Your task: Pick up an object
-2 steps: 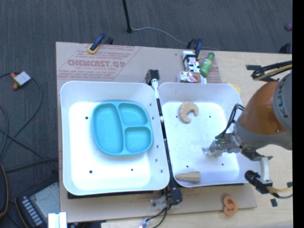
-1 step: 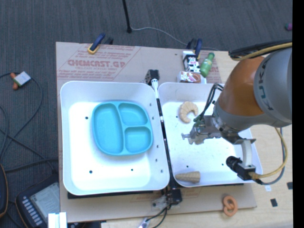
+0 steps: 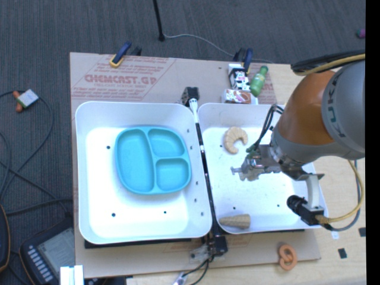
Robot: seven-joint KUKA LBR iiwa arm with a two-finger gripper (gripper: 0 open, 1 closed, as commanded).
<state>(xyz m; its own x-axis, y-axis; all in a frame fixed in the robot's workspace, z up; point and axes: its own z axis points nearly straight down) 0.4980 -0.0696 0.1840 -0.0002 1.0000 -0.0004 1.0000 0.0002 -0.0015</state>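
Note:
A tan croissant-shaped piece [image 3: 236, 139] lies near the back of the right bin [image 3: 217, 189]. A beige corn-cob-like piece [image 3: 235, 221] rests at that bin's front edge. My gripper [image 3: 252, 168] hangs over the middle of the right bin, a little in front and to the right of the croissant, pointing down. Nothing shows between its fingers. The orange-banded arm covers the bin's right side.
The left bin [image 3: 95, 123] holds a light blue divided plate [image 3: 152, 160]. Behind the bins a green bottle [image 3: 258, 81] and a small box [image 3: 238, 92] stand on the cardboard. An orange pretzel-shaped piece [image 3: 288, 256] lies on the bench at the front right.

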